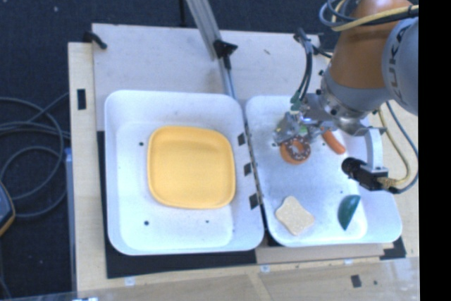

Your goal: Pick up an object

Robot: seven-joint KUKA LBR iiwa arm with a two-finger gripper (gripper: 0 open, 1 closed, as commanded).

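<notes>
Gripper (296, 129) low over donut (295, 151) near right bin's (320, 232) far-left corner; finger state: cannot tell. Donut on floor, unlifted. Bread (294, 215), leaf (347, 211) near front edge. Pick pending.

The end effector (296, 129) is too cluttered and small to tell how its fingers stand. It covers part of the brown ring-shaped object (295, 151), and the arm hides part of the orange carrot-like piece (336, 144). The table (83, 151) runs off the bottom edge.
</notes>
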